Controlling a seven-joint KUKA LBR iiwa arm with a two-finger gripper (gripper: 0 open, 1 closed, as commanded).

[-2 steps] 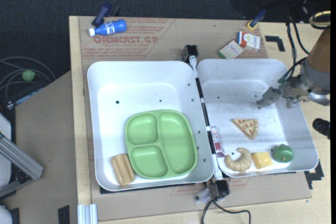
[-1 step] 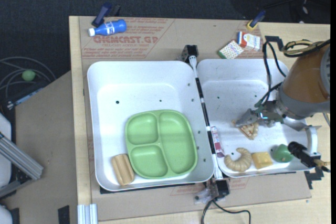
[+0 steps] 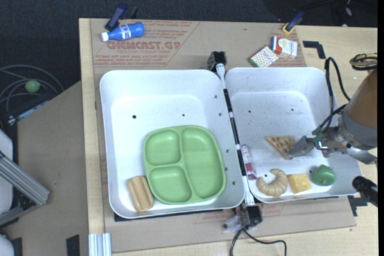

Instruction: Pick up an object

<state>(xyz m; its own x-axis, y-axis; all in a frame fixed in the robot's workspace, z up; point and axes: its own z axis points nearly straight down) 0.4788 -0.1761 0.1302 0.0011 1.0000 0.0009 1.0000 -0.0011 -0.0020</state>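
Note:
In the right bin [image 3: 270,90] lie a tan waffle piece [image 3: 279,143], a croissant [image 3: 272,183], a yellow cheese cube [image 3: 299,183] and a green apple [image 3: 324,175]. My gripper [image 3: 297,149] reaches in from the right and sits low at the waffle piece's right edge, its dark fingers touching or just over it. The left bin [image 3: 120,99] holds a green divided plate [image 3: 183,163] and a tan bread stick [image 3: 140,193] at its front left corner.
A marker pen [image 3: 247,163] lies along the divider between the bins. On the bench behind the bins are a blue-and-white bottle [image 3: 123,32] and small colourful cartons [image 3: 273,51]. A black cable [image 3: 332,87] runs over the right bin's rim to the arm.

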